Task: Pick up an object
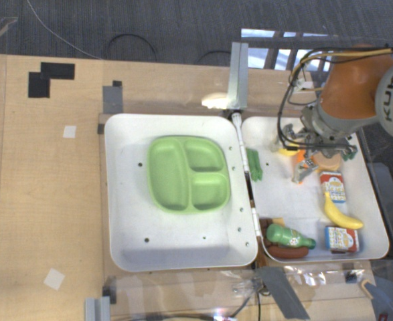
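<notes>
My gripper hangs low over the upper middle of the right bin, under the grey wrist with its orange band. Just left of it lies a small yellow-orange piece. A tan round object sits right beside the gripper. Below that are a small red-and-white carton and a yellow banana. A blue and orange box stands in the near right corner. A green bottle lies on a brown item at the near left. A green strip lies along the bin's left wall.
The left bin holds a green divided plate in its middle. A metal post stands behind the wall between the bins. Cables loop off the wrist above the right bin.
</notes>
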{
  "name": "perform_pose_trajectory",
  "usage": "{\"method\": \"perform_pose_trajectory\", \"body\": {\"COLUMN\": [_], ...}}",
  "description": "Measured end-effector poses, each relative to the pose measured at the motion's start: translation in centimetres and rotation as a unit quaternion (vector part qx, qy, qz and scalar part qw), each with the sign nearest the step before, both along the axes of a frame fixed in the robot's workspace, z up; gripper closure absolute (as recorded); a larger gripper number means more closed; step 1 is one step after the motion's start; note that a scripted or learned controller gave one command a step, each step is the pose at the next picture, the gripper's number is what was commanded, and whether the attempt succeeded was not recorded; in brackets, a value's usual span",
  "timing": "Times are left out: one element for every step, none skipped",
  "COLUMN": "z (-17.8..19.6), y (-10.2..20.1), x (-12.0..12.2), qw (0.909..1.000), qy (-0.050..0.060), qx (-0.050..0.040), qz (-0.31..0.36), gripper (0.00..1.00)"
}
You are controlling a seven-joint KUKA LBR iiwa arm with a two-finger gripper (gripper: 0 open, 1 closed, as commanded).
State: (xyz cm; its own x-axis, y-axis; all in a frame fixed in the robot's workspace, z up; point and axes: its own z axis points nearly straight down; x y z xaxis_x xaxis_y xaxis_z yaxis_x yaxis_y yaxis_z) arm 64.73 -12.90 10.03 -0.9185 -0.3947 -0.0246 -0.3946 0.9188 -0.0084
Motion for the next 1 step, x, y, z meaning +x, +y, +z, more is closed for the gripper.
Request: {"method": "perform_pose_trajectory", "body": {"z": [-1.28], "y": [1.47], "x": [1.08], "qw": [0.9995], "qy": [0.007], "qx": [-0.0005], "qz": [-0.029], "gripper": [0.00]}}
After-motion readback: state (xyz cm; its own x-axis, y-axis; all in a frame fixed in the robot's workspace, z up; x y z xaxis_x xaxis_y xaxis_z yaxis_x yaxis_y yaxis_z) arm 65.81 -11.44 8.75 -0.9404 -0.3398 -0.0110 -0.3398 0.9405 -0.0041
